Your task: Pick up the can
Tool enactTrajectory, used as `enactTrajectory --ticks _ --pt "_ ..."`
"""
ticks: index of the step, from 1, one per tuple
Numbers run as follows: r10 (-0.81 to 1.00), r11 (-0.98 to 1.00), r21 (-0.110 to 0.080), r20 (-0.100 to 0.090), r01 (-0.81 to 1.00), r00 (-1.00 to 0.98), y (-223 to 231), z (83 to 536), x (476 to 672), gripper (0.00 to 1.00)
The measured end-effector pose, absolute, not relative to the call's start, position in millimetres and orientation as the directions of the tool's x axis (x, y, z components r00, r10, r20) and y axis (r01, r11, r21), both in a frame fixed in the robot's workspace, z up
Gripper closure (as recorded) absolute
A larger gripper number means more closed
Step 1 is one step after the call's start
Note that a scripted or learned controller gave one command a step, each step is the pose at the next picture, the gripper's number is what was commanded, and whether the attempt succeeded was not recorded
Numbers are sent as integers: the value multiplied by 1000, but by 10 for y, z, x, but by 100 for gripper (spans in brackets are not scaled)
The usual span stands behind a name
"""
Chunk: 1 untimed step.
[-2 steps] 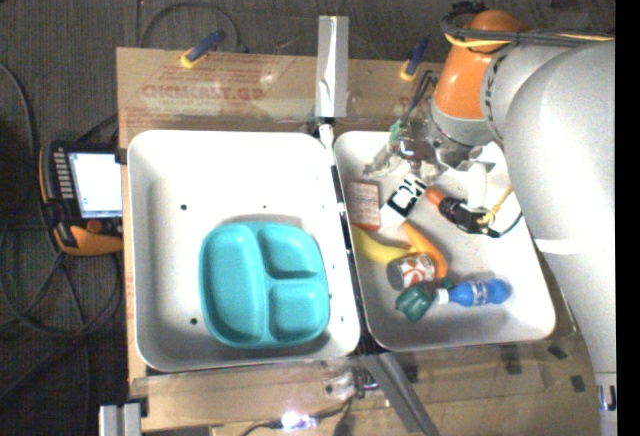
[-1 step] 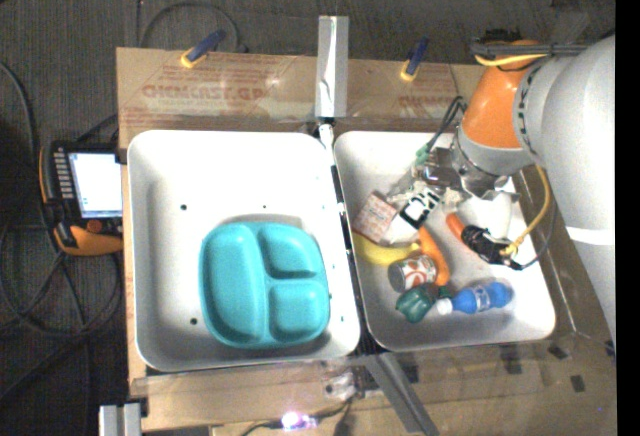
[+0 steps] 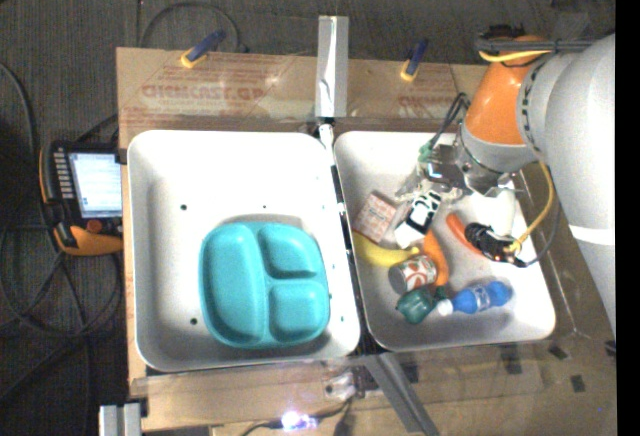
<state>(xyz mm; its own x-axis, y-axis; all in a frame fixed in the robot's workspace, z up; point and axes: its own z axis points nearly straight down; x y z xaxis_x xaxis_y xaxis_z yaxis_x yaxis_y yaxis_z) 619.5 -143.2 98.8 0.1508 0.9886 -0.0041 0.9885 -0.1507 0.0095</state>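
You find the can (image 3: 414,272) lying tipped on its side in the right bin — red and white, its pale end toward you. It sits among clutter, touching a yellow piece on its left.

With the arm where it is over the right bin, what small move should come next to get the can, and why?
Probably shift the gripper toward the bin's near edge, over the can. The can lies lower in the right bin, wedged among a banana, carrot and green bottle, apart from the gripper.

Grey arm (image 3: 585,134), orange band (image 3: 497,109), yellow cable (image 3: 545,209).
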Motion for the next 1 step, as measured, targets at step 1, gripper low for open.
enactTrajectory --ticks 1 --pt "943 -333 -2 -3 943 333 -909 2155 6149 100"
